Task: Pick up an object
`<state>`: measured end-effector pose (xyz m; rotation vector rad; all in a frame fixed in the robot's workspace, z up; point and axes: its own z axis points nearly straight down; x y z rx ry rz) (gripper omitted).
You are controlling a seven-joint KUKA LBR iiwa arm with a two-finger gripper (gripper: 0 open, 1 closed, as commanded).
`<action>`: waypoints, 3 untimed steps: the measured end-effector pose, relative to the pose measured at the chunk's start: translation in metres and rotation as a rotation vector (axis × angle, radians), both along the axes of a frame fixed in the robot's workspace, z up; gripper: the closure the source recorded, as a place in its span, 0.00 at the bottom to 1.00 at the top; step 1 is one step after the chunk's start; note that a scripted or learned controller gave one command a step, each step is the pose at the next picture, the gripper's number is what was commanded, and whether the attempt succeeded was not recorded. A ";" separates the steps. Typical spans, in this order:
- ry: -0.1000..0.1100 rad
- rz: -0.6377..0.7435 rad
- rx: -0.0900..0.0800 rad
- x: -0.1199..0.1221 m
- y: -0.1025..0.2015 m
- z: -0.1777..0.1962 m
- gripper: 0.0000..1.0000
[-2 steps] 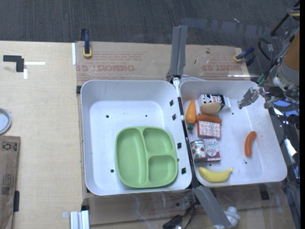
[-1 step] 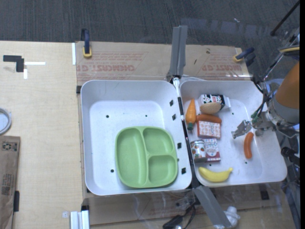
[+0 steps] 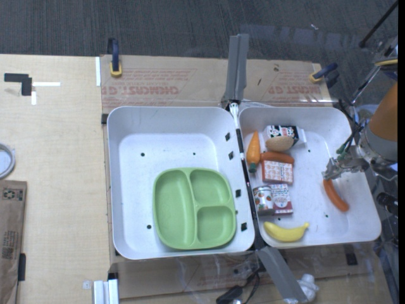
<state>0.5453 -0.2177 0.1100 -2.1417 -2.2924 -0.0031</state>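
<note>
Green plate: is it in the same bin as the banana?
No. The green plate lies in the left bin, while the banana lies in the right bin.

Pale green divided plate [image 3: 193, 208] in a white bin [image 3: 126, 170]; yellow banana [image 3: 285, 231], orange carrot [image 3: 254, 148], orange-red sausage [image 3: 336, 195], red-and-white cartons [image 3: 277, 171], black-and-white milk box [image 3: 281, 132]; light wooden surface [image 3: 50, 144]
</note>
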 end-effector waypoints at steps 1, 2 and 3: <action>0.002 0.002 0.004 0.000 0.002 0.000 0.00; 0.002 0.001 0.002 0.001 0.002 0.008 1.00; 0.002 0.001 0.002 0.001 0.002 0.009 0.00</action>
